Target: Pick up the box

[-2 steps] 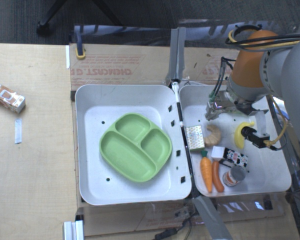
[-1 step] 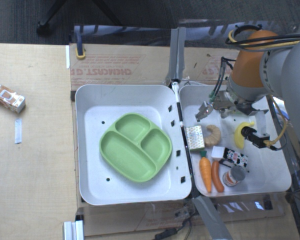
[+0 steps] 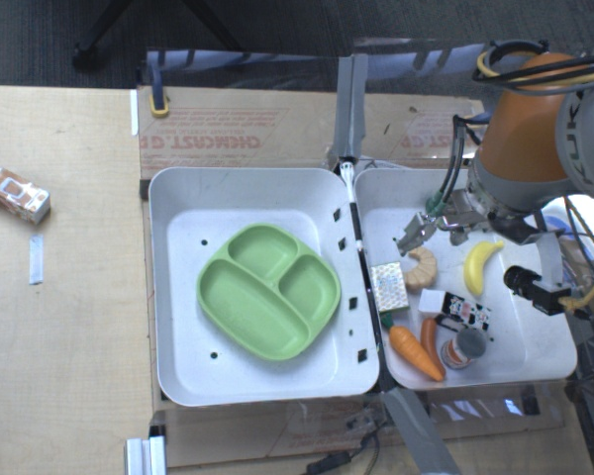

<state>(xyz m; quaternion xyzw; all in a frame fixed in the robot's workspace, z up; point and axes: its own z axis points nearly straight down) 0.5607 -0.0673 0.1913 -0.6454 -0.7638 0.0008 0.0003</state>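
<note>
A small silvery patterned box (image 3: 389, 287) lies in the right bin (image 3: 544, 349), close to its left wall. Beside it are a pale pastry (image 3: 422, 265) and a flat white box with dark print (image 3: 459, 310). My gripper (image 3: 438, 234) hangs over the back of the right bin, up and to the right of the silvery box and just above the pastry. Its fingers (image 3: 414, 237) stand open with nothing between them. The grey arm with its orange band (image 3: 535, 132) comes in from the upper right.
The right bin also holds a banana (image 3: 480, 263), a carrot (image 3: 416, 352), a red item and a small can (image 3: 461, 347). A green divided plate (image 3: 267, 290) lies in the left bin (image 3: 178, 364). A small carton (image 3: 18, 196) lies on the bench at far left.
</note>
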